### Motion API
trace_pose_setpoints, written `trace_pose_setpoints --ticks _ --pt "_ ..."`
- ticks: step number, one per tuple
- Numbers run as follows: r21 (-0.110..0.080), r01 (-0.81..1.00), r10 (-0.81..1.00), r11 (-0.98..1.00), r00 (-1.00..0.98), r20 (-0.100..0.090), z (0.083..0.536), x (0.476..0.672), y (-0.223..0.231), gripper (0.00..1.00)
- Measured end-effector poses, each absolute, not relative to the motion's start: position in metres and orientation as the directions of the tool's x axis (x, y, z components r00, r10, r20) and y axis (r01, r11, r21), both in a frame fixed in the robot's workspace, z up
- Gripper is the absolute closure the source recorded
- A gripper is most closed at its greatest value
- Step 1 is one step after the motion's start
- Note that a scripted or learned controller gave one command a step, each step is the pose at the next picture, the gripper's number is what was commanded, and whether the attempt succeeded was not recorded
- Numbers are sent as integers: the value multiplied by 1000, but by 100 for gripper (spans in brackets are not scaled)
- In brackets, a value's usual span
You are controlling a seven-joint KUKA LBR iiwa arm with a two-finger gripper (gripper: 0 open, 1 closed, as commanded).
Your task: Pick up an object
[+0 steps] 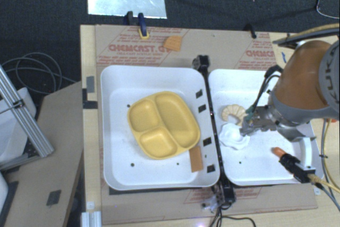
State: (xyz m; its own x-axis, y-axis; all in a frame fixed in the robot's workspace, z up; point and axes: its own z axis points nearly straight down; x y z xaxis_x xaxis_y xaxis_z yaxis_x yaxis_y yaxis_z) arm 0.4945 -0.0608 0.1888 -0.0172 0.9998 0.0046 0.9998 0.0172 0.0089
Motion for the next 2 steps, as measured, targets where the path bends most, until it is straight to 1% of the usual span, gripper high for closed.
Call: trace_pose_setpoints --ticks 1,2 --pt "2 1000 1000 2 -2 0 185 493 -70 0" --pt "2 1000 1000 4 -4 -1 82 551 -88 0"
